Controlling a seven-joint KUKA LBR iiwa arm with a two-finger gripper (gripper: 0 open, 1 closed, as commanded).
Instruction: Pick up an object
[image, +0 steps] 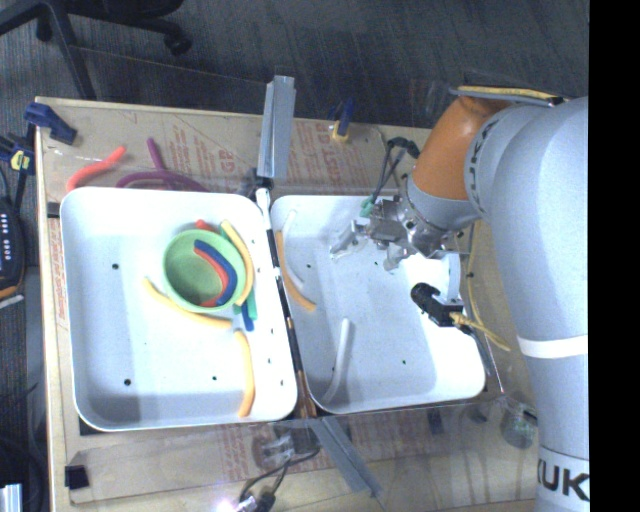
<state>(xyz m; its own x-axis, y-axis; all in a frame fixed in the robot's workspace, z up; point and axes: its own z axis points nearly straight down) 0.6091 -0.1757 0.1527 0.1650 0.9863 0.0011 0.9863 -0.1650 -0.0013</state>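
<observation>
Gripper (372, 240) hangs over the right bin's (400, 395) far edge, near its right corner, nothing visible between its parts; jaw state cannot be told from this view. Candidate objects: green bowl (195, 270) with red and blue pieces plus yellow strips in the left bin (100, 330), an orange strip (297, 290) along the right bin's left wall. Nothing picked yet, so the whole grasp is probably still to do.
</observation>
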